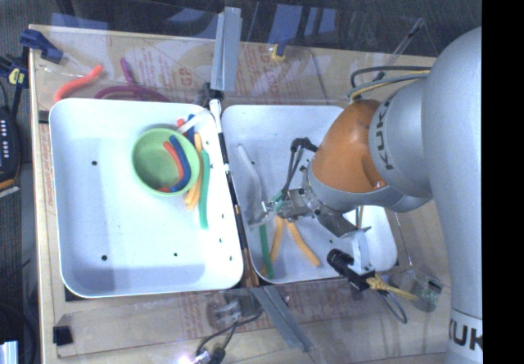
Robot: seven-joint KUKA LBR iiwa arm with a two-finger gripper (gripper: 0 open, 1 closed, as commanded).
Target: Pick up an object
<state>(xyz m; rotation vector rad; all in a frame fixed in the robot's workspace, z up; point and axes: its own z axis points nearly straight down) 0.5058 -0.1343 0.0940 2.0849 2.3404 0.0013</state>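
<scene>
My gripper [277, 207] hangs low over the left part of the right bin [246, 129], under the orange band of the arm. Just below it lie a green stick [264, 246] and two orange sticks [277, 237] [306, 249] on the bin floor. A pale grey curved piece [250, 171] rests up-left of the gripper. In the left bin [98, 223] a green bowl [155, 162] holds red and blue pieces, with orange and green sticks [201, 190] along its right side.
The divider between the two bins [232, 199] runs close to the gripper's left. The arm's body covers the right bin's middle and right. Red and pink cords [123, 92] lie on the bench behind the left bin.
</scene>
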